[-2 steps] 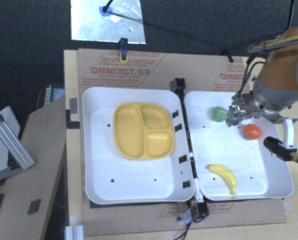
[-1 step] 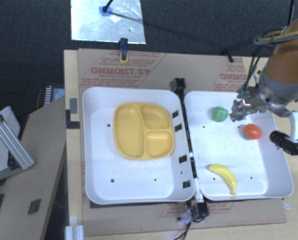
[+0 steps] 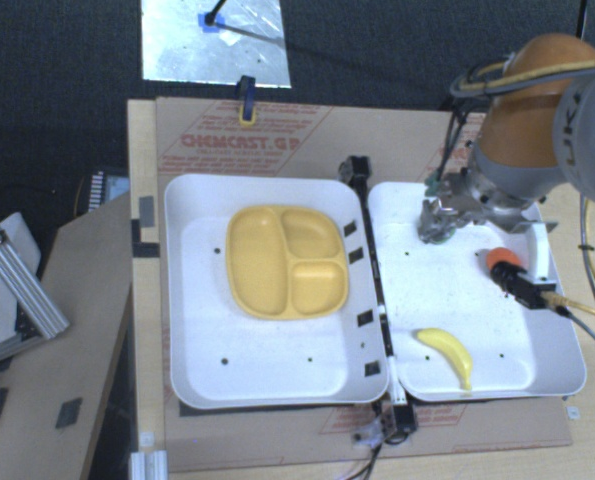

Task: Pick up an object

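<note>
A yellow banana [image 3: 448, 352] lies near the front of the right bin [image 3: 417, 268]. A small orange object [image 3: 501, 260] rests toward that bin's right side. My gripper [image 3: 437, 226] hangs low over the back left part of the right bin, well behind the banana and left of the orange object. I see nothing held in it. The grey arm with its orange band [image 3: 537, 98] reaches in from the right above the bin's back edge.
The left bin [image 3: 192, 368] holds a yellow divided plate [image 3: 285, 261] near its middle. A black-clipped divider [image 3: 369, 268] runs between the two bins. A cardboard sheet [image 3: 247, 138] lies under both bins.
</note>
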Action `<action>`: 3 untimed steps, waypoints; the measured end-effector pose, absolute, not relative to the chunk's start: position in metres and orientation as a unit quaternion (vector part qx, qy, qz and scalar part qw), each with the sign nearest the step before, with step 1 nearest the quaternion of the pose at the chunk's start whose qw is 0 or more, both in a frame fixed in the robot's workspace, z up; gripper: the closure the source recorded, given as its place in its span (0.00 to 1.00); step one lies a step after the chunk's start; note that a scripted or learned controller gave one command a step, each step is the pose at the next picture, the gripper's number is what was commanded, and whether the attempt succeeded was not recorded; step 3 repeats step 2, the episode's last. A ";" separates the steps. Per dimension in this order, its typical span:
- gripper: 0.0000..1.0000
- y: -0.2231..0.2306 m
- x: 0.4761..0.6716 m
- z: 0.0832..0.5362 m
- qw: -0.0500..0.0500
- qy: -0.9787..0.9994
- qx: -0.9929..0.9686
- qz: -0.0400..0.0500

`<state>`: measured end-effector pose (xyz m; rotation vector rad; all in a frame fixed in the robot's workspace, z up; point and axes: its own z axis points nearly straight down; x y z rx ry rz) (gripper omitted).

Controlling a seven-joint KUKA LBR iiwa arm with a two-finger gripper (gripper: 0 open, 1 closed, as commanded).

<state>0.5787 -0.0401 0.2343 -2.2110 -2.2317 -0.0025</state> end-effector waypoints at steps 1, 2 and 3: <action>1.00 0.016 0.589 0.241 0.000 -0.711 -0.703 -0.002; 1.00 0.071 0.596 0.245 0.000 -0.711 -0.703 -0.002; 1.00 0.071 0.596 0.245 0.000 -0.711 -0.703 -0.002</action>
